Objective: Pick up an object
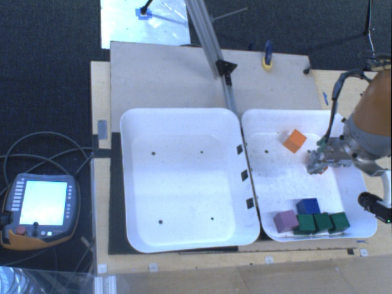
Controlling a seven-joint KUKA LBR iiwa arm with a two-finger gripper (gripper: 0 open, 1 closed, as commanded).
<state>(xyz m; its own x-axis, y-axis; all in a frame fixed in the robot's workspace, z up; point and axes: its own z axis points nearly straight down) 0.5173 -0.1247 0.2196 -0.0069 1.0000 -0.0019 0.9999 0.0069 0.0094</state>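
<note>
Two green blocks [321,223], one blue [308,206], purple [285,220], orange [294,141].

Both bins, the left bin [184,176] and the right bin [269,182], look like smooth white plastic with a slight sheen, their floors faintly speckled. The bench top [177,78] beneath them is a matt, pale board, like unfinished wood or fibreboard. The orange block [294,140], blue block [308,206], purple block [285,220] and green blocks [321,223] look matt and soft-edged, perhaps foam. The gripper [318,163] is dull grey metal. A slanted pole [205,29] gleams like brushed aluminium. The floor [49,54] is dark, rough carpet. The handheld pendant [40,210] has a glossy screen in a grey plastic shell.
</note>
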